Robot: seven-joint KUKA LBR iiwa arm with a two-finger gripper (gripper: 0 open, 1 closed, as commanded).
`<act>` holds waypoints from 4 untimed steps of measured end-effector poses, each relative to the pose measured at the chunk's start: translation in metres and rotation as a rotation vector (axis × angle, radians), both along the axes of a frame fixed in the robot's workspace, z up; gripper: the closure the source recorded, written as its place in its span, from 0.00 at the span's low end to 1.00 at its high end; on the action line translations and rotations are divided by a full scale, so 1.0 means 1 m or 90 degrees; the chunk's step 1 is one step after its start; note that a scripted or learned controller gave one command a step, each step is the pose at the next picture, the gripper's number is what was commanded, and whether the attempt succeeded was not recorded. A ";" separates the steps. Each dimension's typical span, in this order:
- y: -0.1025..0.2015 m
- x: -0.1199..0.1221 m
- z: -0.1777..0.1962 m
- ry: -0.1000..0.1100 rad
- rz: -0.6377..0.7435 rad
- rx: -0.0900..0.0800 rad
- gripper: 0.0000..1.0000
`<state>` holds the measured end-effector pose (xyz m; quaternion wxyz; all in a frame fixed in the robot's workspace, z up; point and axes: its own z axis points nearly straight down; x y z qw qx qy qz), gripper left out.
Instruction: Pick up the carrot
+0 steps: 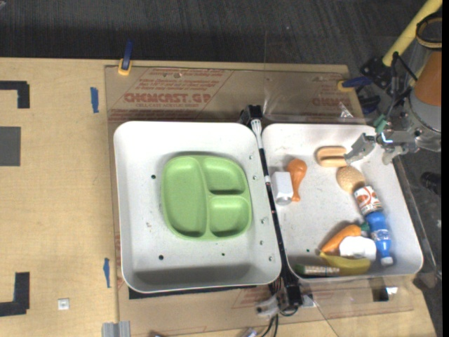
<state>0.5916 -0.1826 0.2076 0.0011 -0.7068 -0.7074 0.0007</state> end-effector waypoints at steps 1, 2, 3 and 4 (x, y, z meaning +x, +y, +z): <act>0.020 -0.092 -0.097 0.003 -0.103 0.001 0.00; 0.053 -0.110 -0.119 -0.006 0.082 -0.004 0.00; 0.051 -0.104 -0.106 -0.019 0.078 -0.009 1.00; 0.123 -0.039 0.036 -0.007 -0.108 0.000 1.00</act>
